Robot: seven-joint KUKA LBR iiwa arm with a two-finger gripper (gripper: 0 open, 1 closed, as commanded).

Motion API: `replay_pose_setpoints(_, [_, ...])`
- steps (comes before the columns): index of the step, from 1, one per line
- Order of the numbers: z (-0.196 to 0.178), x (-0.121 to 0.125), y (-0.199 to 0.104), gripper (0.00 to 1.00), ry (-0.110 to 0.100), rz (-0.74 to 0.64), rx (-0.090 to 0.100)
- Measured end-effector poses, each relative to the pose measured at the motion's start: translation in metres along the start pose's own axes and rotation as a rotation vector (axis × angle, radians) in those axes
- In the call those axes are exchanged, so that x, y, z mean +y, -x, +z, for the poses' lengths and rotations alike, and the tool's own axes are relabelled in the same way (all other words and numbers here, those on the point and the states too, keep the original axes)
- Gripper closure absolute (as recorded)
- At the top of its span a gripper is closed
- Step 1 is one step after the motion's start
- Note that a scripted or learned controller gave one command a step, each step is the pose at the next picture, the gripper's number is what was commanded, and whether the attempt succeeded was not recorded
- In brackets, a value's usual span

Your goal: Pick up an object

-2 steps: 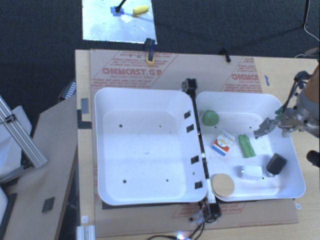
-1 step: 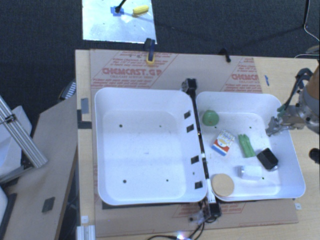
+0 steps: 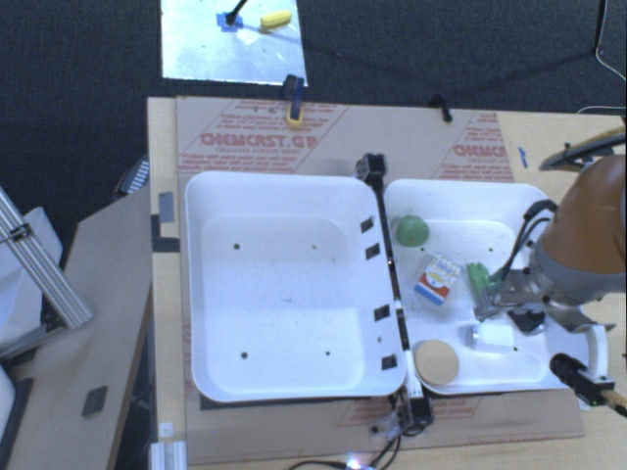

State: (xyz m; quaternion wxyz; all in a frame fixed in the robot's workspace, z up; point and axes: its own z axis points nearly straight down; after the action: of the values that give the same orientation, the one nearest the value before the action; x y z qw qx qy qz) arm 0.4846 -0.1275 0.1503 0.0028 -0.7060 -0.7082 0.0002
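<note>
The right bin [image 3: 460, 204] holds a green ball [image 3: 411, 230] near its left wall and a small white, blue and orange box [image 3: 437, 278] in its middle. A green object [image 3: 477, 280] lies beside the box. A tan round disc [image 3: 437, 360] rests at the front left corner, with a small white object [image 3: 493, 337] to its right. My gripper [image 3: 498, 307] hangs low over the right half of this bin, just right of the green object and above the white one. The arm [image 3: 593, 228], with its orange band, covers the bin's right side.
The left bin [image 3: 201, 262] stands beside the right one, with a black divider [image 3: 387, 282] between them. A metal plate [image 3: 233, 27] with a yellow item lies beyond the bench. A yellow and blue clamp [image 3: 294, 101] sits at the back edge.
</note>
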Motion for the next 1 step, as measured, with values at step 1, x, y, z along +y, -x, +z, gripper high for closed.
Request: replay_pose_setpoints(1, [0.0569,0.0017,-0.0302,1.00,0.001,-0.003,-0.001])
